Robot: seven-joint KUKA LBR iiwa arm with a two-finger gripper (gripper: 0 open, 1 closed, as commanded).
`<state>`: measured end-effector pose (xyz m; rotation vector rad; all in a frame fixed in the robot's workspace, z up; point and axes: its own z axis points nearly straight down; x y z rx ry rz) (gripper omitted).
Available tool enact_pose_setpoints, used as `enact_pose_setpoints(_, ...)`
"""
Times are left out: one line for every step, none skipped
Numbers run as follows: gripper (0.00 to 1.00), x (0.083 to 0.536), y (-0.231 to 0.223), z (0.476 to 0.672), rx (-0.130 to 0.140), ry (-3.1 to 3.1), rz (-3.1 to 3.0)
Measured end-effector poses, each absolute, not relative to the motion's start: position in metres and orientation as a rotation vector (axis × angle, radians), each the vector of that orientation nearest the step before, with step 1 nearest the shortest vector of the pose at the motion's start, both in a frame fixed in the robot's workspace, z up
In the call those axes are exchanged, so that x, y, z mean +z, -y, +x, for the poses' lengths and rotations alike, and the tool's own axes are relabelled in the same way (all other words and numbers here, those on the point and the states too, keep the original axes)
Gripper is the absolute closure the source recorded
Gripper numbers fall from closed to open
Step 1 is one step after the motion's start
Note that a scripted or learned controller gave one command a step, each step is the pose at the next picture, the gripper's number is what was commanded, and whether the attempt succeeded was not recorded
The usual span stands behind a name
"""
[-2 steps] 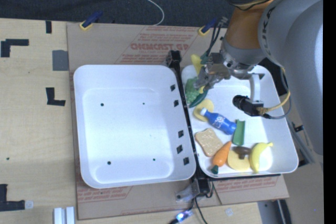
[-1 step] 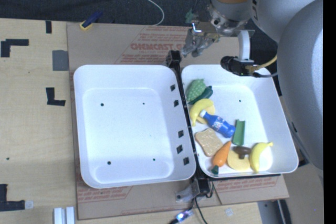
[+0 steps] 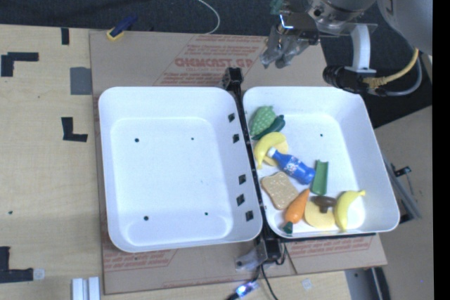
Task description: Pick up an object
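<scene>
Hanging high, the gripper [image 3: 279, 56] holds nothing I can see, and the toys [image 3: 299, 175] lie below its fingers.

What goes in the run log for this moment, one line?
arm: raised | tool: above bench behind right bin, nothing between its fingers | toys: banana, carrot, blue bottle in right bin | pick: not yet done

- The left bin [image 3: 169, 172] has lots of open room.
- In the right bin [image 3: 344, 130], toys [image 3: 299, 179] crowd the left and front sides; its back right corner is bare.
</scene>
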<state>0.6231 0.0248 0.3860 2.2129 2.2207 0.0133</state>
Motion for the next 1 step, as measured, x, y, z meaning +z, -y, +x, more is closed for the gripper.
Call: enact_pose_setpoints(1.00, 0.2927, -0.0626, 0.6521, -0.011, -2.230, 2.221)
